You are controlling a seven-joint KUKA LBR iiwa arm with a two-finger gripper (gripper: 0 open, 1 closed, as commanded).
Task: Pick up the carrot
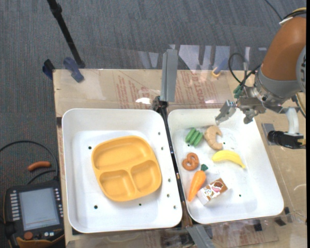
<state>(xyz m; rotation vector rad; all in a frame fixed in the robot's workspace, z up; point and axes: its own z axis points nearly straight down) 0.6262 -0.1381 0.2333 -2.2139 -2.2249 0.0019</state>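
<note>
My end effector hung over the upper edge of the right bin, toward the upper right of the frame, with its two fingers spread apart and nothing between them. The carrot lay well below and to the left of it, in the lower left part of that same bin, its orange body slanting from lower left up to a green top at the upper right.

The carrot was crowded. A pretzel sat just above its leafy end, and a small printed carton lay right beside its lower right flank, close enough that I could not tell whether they touched. A croissant, green beans and a banana lay farther up, between me and the target. The left bin held an orange divided plate.

As I judged it, the step was the approach, and doing it well meant travelling high over the croissant and banana, then turning my wrist so the fingers would straddle the carrot across its width, at the thicker half near the top. One finger needed to drop into the narrow space beside the carton, so a straight vertical descent seemed wiser than a slanted one.
</note>
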